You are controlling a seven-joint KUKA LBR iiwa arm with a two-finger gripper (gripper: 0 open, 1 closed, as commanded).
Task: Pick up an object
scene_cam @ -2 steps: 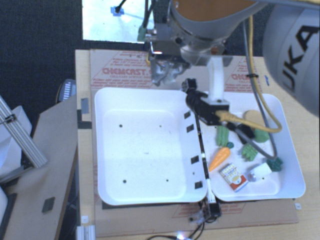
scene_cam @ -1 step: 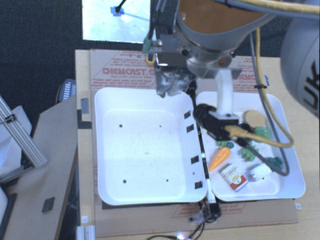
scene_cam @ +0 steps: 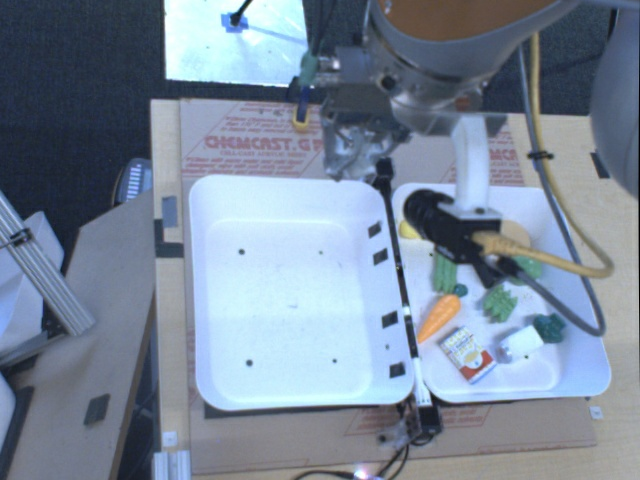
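Hand (scene_cam: pixel 355 158) over far rim of shallow white left bin (scene_cam: pixel 290 303); grip state can't tell. Orange plastic carrot (scene_cam: pixel 440 318) untouched in right bin (scene_cam: pixel 575 368). Pick seemingly not started.

Fixed above the bench (scene_cam: pixel 172 298), looking down at a slant on both white bins: left bin (scene_cam: pixel 290 298) at mid-frame, right bin (scene_cam: pixel 575 363) toward the right edge. Set fairly near, with bins and bench edges taking most of the width and dark floor (scene_cam: pixel 80 68) beyond the far side. Close under the lens, arm (scene_cam: pixel 450 28) and pincer (scene_cam: pixel 350 158) looming large across the top, reaching in from the right.
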